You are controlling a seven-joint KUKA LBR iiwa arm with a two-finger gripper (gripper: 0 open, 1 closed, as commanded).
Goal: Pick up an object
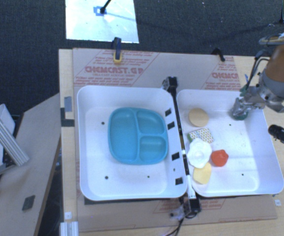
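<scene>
Over the right bin [267,178], near its 1 o'clock corner, the gripper [240,111] hangs from the arm [279,70], which comes in from 3 o'clock. Its tip sits low over bare bin floor, and whether the fingers are spread or pressed together cannot be told at this size; nothing shows between them

Objects lie toward the bin's 9 o'clock side, well apart from the gripper. A tan disc [198,117] rests alone at about 10 o'clock. Below it, a checkered piece [202,134] lies just beside a white lid [199,153], which touches a yellow piece [203,173] at its 6 o'clock. An orange-red piece [219,158] sits just at the lid's 3 o'clock

The left bin [90,132] holds a blue tray [137,135] with three compartments, lying flat near the middle. A black divider [177,132] with clips runs between the two bins from 12 to 6 o'clock. Both bins rest on a cardboard sheet [112,69] with red print
</scene>
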